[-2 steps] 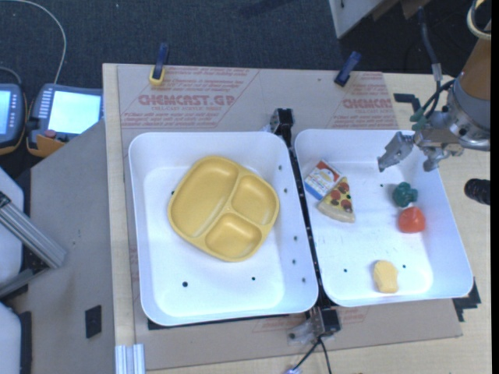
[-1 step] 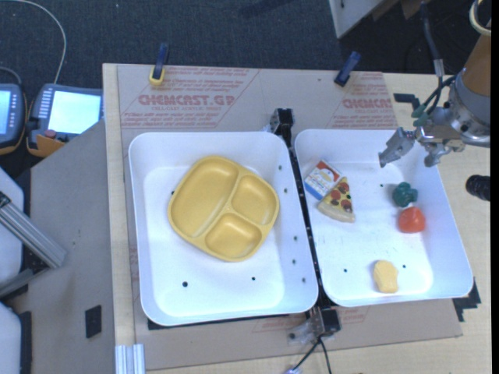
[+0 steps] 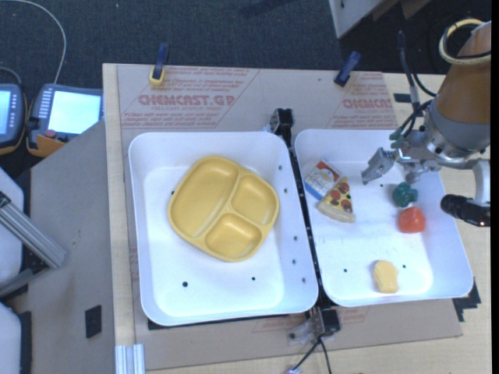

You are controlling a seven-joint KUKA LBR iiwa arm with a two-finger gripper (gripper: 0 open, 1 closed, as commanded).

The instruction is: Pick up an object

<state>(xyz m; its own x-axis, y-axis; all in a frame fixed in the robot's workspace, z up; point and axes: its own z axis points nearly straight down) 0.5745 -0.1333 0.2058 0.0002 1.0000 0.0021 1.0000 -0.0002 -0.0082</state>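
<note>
The right bin [image 3: 444, 275] holds several small items: a pizza slice toy [image 3: 337, 201], a white and blue packet [image 3: 320, 179], a dark green round piece [image 3: 404, 195], a red-orange ball [image 3: 412, 220] and a pale yellow lump [image 3: 385, 276]. My gripper [image 3: 392, 167] hangs over the bin's far middle, just above and left of the green piece. It is open, and nothing sits between its fingers. One grey finger [image 3: 376, 167] points left toward the packet.
The left bin [image 3: 156, 287] carries a yellow divided plate [image 3: 224, 206]. A black clamp [image 3: 282, 120] sits at the far end of the divider between the bins. The arm's orange band [image 3: 466, 76] looms over the right bin's far right corner.
</note>
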